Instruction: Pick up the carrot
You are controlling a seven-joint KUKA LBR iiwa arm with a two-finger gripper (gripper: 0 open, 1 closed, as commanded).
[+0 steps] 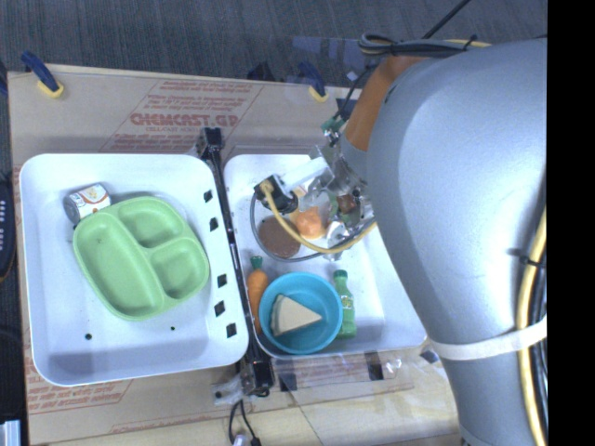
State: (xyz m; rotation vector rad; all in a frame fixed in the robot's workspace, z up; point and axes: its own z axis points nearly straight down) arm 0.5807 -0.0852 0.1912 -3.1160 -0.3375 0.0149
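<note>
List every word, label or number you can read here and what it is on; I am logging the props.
"CHEMCAST GP", red print on the brown board under the bins; the smaller red lines around it are too blurred to read.
The small can beside the green tray has a label, too small to read.
The green bottle by the blue bowl: nothing legible.

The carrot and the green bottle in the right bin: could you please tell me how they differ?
The carrot is orange; the green bottle is green with a lighter label. The carrot lies left of the blue bowl, against the bin's left wall; the green bottle lies right of it. Both are slim and lie lengthwise beside the blue bowl.
</note>
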